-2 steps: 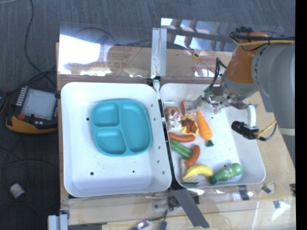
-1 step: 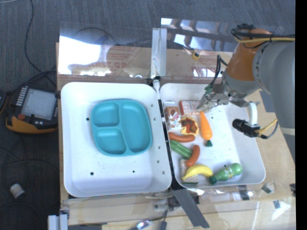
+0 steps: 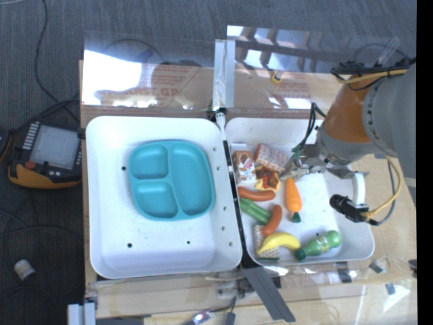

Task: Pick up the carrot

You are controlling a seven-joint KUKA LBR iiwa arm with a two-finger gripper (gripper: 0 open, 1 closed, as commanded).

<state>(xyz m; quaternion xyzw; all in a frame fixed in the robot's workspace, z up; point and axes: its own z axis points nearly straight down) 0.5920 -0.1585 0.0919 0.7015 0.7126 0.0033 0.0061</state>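
Observation:
The carrot (image 3: 292, 196) is orange with a small green stem end pointing toward the front. It lies on the floor of the right bin (image 3: 352, 242), near the middle. My gripper (image 3: 298, 165) hangs at the end of the grey arm with its orange band (image 3: 346, 117), just behind the carrot's thick end and very close to it. I cannot make out whether it touches the carrot. The carrot lies flat and nothing lifts it.
Toy food crowds the right bin's left half: a sausage (image 3: 257, 195), a green vegetable (image 3: 254, 210), a banana (image 3: 281, 242), a green bottle shape (image 3: 319, 243) and packets (image 3: 270, 156). The left bin (image 3: 108, 235) holds a blue divided plate (image 3: 170, 179).

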